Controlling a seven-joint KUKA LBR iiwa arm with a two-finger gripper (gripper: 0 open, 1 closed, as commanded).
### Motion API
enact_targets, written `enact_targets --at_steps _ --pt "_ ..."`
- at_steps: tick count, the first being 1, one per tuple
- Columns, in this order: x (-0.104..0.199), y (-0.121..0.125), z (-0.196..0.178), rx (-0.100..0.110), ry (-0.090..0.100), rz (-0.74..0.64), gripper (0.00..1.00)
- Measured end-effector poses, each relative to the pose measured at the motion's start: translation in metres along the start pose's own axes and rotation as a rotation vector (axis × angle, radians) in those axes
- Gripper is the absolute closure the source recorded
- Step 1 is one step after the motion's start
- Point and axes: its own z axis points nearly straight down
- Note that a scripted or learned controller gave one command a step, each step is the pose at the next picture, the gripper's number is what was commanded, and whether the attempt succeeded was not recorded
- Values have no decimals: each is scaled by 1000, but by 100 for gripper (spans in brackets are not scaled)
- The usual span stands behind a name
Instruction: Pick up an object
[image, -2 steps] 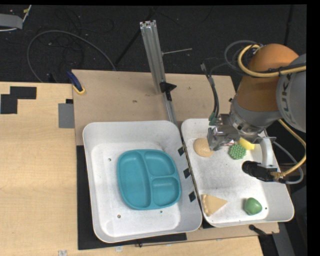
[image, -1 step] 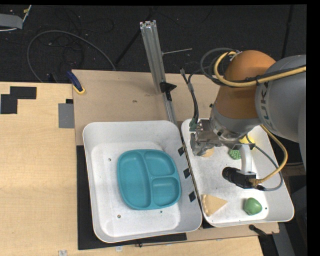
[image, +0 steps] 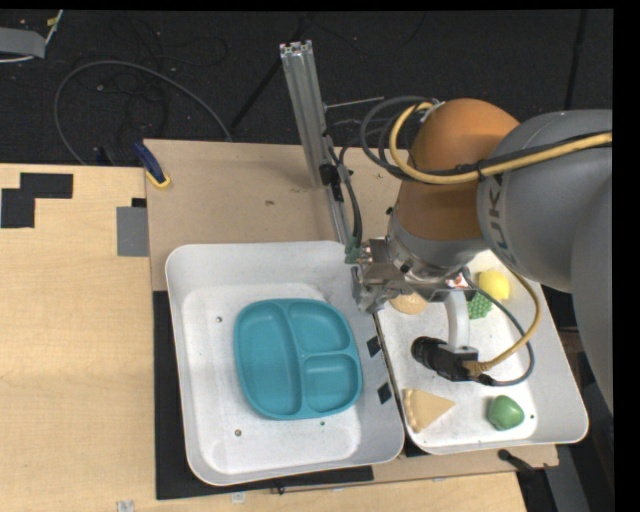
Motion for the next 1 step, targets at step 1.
enact_targets --at_steps 1 --pt "57 8 2 0 1 -4 100"
